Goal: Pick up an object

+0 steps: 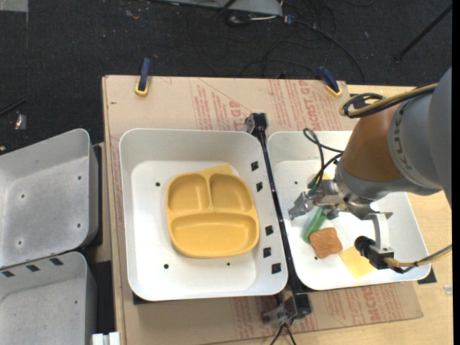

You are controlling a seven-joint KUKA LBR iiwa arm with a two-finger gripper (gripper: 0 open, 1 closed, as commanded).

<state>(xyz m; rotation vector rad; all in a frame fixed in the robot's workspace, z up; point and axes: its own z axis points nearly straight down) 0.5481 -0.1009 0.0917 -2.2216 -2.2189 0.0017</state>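
reaching into the right bin (402, 275), the gripper (310, 205) hangs low above a green piece (313, 224) and a brown chunk (326, 242) near the bin's front edge; whether it grips anything cannot be told, so the pick looks unfinished.

Arm (392, 149) bent low, tool (307, 205) pointing left

Illumination is even and bright, from overhead. The white bins (192, 284) reflect strongly with mild glare and little surface detail. Shadows are soft and short, falling beneath the arm (402, 146). The dark floor (57, 42) is underexposed. Focus is adequate; fine detail is slightly soft throughout.
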